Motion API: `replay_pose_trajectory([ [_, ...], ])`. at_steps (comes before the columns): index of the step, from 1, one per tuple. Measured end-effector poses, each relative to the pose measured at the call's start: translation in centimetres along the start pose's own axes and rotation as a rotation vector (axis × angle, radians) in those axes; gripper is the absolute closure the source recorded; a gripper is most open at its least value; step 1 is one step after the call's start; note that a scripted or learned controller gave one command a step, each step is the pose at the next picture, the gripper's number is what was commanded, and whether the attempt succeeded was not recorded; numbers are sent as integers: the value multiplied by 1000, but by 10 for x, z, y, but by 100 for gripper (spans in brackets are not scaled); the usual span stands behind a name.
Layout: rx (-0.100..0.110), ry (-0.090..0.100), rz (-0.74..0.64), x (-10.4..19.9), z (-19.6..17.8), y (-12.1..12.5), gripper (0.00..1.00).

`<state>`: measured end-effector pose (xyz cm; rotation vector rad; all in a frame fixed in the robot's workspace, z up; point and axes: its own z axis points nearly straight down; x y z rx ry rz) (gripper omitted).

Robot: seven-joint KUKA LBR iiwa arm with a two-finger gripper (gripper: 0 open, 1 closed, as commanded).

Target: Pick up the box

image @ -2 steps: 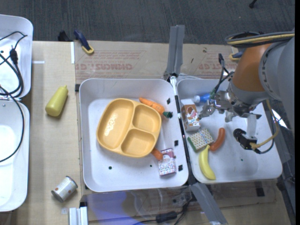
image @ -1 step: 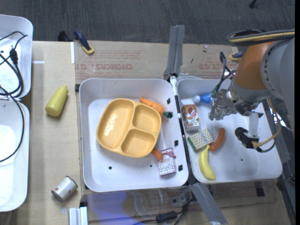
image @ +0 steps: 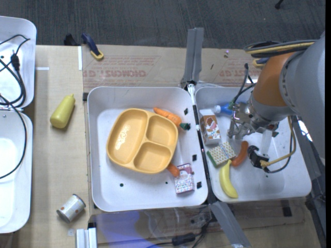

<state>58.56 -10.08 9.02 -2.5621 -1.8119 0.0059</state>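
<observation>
The box [image: 210, 129], brown and red with a white top, lies in the right bin [image: 269, 190] near its left wall, just beside my tool [image: 237, 129], and I cannot tell whether that tool has hold of anything. Below the box in the same bin lie a green-and-white checked packet [image: 222, 153], a red-orange sausage-like piece [image: 240, 154] and a banana [image: 227, 179], with a small blue-and-white item [image: 221, 109] near the back wall. The left bin [image: 103, 190] holds a yellow divided plate [image: 143, 140], a carrot [image: 168, 115] at its far edge and a small pink carton [image: 184, 179] near the front, while a yellow bottle [image: 62, 111] and a can [image: 71, 207] lie out on the worktop [image: 57, 164].
</observation>
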Motion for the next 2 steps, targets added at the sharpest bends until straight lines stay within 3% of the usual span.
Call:
replay_pose_trajectory([
  [1, 18, -6, 264, 19, 3, 65, 100],
  [2, -2, 0, 617, 20, -2, 70, 100],
])
